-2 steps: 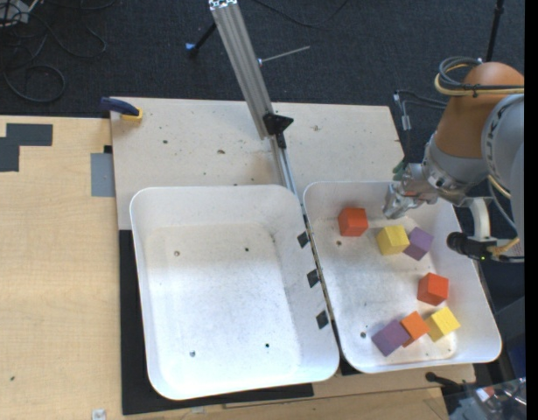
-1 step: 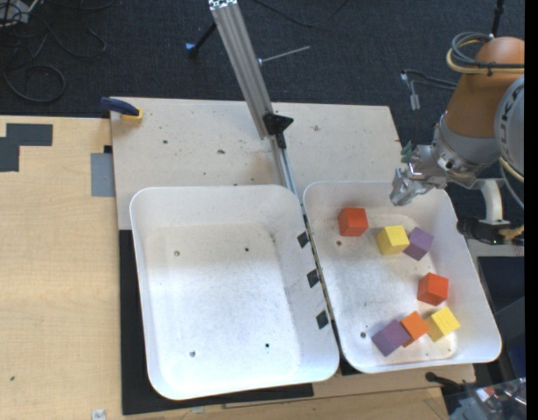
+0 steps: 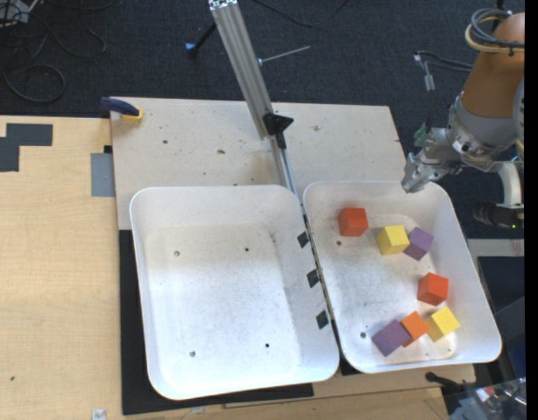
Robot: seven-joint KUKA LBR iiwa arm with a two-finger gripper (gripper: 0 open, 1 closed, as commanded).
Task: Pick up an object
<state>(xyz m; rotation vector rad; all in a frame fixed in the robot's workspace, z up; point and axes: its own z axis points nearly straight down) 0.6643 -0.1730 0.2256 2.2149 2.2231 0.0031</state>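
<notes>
Nothing is judged picked yet; the gripper [image 3: 415,179], its state impossible to tell, is poised at the right bin [image 3: 478,274]'s one-o'clock rim; all seven blocks, the red block [image 3: 352,221] nearest, lie inside.

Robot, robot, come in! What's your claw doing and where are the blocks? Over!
Gripper over right bin's far rim, holding nothing seen. Seven blocks in that bin; nearest the red block. Nothing in the way.

A robotics lab — loose cables [image 3: 24,33] on dark carpet (a mounted aluminium rail [image 3: 247,64] too), two white bins [image 3: 164,204].
</notes>
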